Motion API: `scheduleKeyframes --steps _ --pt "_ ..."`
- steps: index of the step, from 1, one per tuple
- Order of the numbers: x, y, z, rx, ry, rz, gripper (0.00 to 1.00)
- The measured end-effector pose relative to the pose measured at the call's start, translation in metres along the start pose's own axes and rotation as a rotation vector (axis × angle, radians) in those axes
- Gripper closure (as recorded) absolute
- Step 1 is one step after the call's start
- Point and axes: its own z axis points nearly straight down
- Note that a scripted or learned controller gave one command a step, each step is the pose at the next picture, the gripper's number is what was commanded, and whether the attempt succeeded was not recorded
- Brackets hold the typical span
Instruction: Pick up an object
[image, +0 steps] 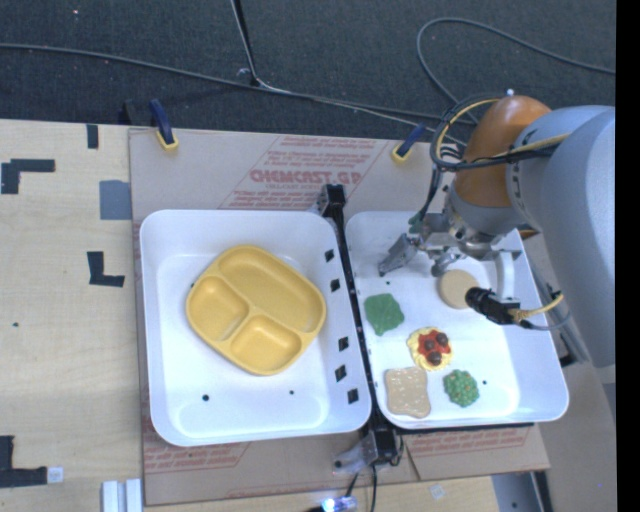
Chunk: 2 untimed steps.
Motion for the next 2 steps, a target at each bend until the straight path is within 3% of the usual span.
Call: scheduleKeyframes --steps 1,2 --pt "0.001 0.000 0.025 -0.004 -0.001 -0.001 0.00" --pt "0.001 0.001 0.013 -0.007 -0.002 -0.002 1.00"
